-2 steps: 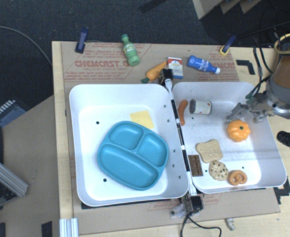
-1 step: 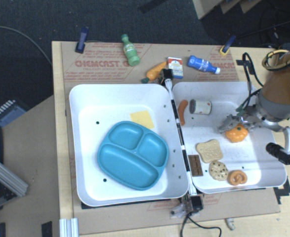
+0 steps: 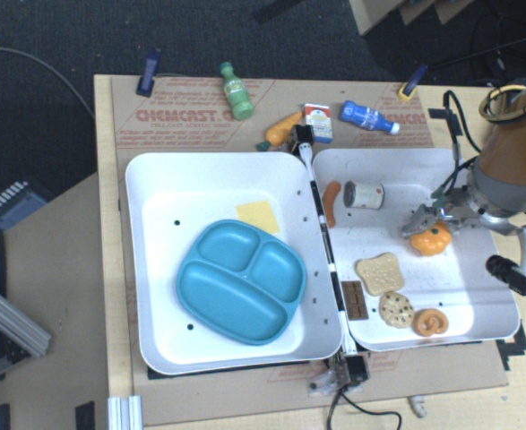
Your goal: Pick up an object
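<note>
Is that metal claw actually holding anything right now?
Cannot be told: the claw sits right on top of the orange pumpkin toy, but a grip isn't visible.

1. The light is even and fairly bright over the bench (image 3: 110,240); the dark floor beyond its far edge stays dim.
2. The two white bins reflect strongly: the left bin (image 3: 155,195) looks nearly washed out along its far and left rims, with little surface detail.
3. Shadows are soft and short. The blue tray (image 3: 240,280) casts a faint shadow towards the left bin's near edge.
4. The arm (image 3: 509,164) lays a soft grey shade on the right bin (image 3: 478,316) near its right rim.
5. Sharpness is moderate; small things by the bench's far edge look slightly soft, and printed lettering there is only partly readable.
</note>
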Robot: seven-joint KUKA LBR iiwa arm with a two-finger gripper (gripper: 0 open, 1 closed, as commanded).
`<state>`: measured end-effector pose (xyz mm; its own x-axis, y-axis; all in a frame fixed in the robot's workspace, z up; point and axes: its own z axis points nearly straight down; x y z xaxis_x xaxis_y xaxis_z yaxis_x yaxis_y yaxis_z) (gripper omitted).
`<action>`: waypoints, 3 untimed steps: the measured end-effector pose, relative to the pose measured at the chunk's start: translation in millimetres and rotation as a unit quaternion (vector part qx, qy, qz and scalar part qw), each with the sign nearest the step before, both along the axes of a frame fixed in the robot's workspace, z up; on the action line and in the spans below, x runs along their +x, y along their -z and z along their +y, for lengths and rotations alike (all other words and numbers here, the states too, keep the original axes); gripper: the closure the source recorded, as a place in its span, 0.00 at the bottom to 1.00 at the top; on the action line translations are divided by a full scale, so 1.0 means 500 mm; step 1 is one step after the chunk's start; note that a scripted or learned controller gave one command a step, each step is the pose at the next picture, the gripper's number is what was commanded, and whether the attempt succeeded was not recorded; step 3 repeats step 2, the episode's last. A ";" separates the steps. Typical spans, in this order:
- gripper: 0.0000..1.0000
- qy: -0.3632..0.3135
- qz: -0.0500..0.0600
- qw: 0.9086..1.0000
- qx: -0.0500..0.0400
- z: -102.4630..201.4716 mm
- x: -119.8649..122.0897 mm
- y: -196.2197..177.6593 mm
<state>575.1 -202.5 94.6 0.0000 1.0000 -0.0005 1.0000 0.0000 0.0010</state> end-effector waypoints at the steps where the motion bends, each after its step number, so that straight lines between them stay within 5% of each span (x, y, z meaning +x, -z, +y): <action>1: 1.00 -0.001 0.000 1.000 0.001 0.141 0.052 0.020; 2: 1.00 -0.001 -0.001 1.000 0.001 0.282 0.082 -0.182; 3: 1.00 -0.001 -0.001 1.000 0.001 0.282 0.082 -0.182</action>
